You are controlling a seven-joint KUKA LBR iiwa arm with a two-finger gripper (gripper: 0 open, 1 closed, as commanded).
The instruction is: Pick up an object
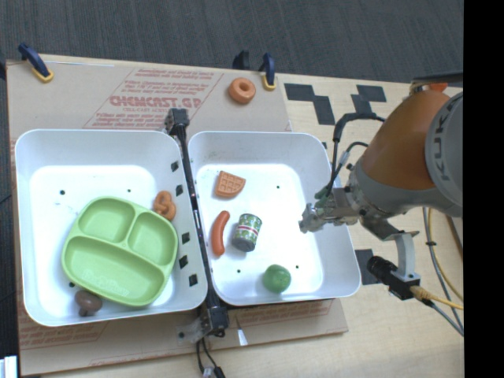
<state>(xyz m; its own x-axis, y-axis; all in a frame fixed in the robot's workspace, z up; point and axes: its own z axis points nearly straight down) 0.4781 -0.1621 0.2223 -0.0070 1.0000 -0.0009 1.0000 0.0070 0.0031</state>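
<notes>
Sausage (219,233) lies lengthwise up-down in the right bin (335,278); end effector (309,220) state unclear.

Small can (246,231) on its side, sausage (220,233), waffle (230,184), perhaps a lime (276,278), all right bin.

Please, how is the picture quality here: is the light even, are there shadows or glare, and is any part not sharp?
Camera view: light is soft and even; the white right bin is bright without glare; the can and green ball cast only faint shadows; objects look sharp, while the gripper is slightly blurred.
</notes>
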